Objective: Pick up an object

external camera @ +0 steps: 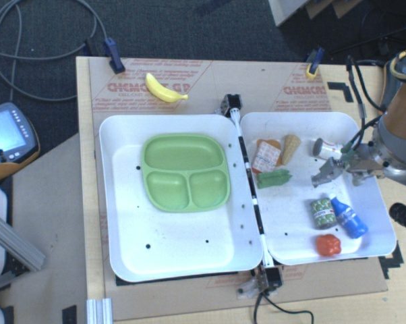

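The right bin [304, 121] holds several small items. A white and orange packet [266, 155] lies next to a tan cone-shaped piece [289, 147], with a green item [274, 177] just below them. Nearer the front are a small green can [322, 212], a blue bottle [349, 217] and a red object [328, 244]. My gripper [320, 162] hangs over the right part of this bin, above the can and bottle, its fingers pointing left. It is open with nothing between the fingers.
A green divided plate [186, 171] lies in the left bin [122, 235]. A yellow banana [164, 88] rests on the bench behind the left bin. Blue clamps [113, 54] hold the board's back edge, and cables run at the far right.
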{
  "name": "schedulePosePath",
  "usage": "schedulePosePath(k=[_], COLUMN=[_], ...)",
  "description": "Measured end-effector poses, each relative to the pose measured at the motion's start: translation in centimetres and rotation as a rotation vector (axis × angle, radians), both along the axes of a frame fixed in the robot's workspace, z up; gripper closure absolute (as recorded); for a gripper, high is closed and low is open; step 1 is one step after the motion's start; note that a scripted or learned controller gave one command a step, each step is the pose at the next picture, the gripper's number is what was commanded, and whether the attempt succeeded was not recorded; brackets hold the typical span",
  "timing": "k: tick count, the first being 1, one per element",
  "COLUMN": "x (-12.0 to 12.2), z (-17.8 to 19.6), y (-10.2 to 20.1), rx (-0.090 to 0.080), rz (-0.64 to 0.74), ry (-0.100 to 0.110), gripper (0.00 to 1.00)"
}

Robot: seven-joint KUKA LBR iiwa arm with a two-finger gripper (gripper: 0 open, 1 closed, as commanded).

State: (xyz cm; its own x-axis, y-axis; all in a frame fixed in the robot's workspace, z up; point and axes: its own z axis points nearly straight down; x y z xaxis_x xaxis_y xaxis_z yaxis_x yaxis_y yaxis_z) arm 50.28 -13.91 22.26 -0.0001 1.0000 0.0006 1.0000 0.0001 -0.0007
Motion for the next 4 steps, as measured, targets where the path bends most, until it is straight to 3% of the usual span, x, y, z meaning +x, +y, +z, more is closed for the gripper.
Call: schedulePosePath(k=[1, 2, 3, 4], x=[0.6, 0.7, 0.7, -2.4], z=[-11.3, -10.3, -10.3, -13.8], y=[-1.7, -1.7, -1.7, 2.5], rx=[0.0, -0.001, -0.001, 0.001], rz=[-0.001, -0.002, -0.002, 0.0], ry=[0.001, -0.002, -0.002, 0.001], gripper=[0.0, 1.0, 0.0, 0.0])
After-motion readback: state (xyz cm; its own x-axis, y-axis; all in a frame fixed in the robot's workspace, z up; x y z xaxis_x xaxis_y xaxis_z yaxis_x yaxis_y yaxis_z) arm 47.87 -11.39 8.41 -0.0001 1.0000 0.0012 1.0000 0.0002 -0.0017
